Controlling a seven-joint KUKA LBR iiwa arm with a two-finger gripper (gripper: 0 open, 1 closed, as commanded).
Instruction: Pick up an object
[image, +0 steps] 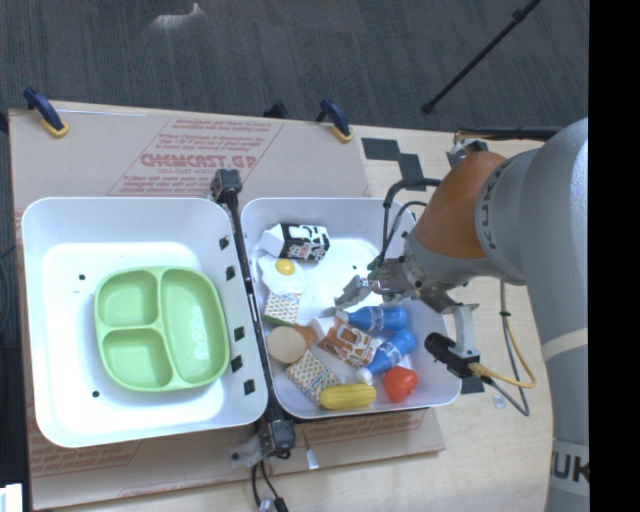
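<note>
Fingers of the gripper (356, 292): parted, nothing between them, low over the middle of the right bin (340, 222), tips pointing toward the bin's left wall. Nearest candidate: upper blue bottle (388, 320), lying on its side just below the fingers, with a second blue bottle (397, 347) beside it and an orange-and-white packet (350, 343) resting against both. Judged handling: the bottle looked like light, stiff plastic with a smooth, rounded wall, so it would likely roll or slip if pinched off-centre; the best hold appeared to be across the barrel at mid-length, with the fingers set square to its long axis and clear of the packet. Other stock in the same bin: black-and-white carton (301, 242) near the far wall, toy fried egg (283, 270), round tan piece (287, 345), patterned pouch (312, 376), yellow piece (347, 397) and red piece (400, 382) along the near wall. The crowding left little room for a finger to go down. Left bin (50, 250): one green divided plate (160, 327), well apart from the gripper.
</note>
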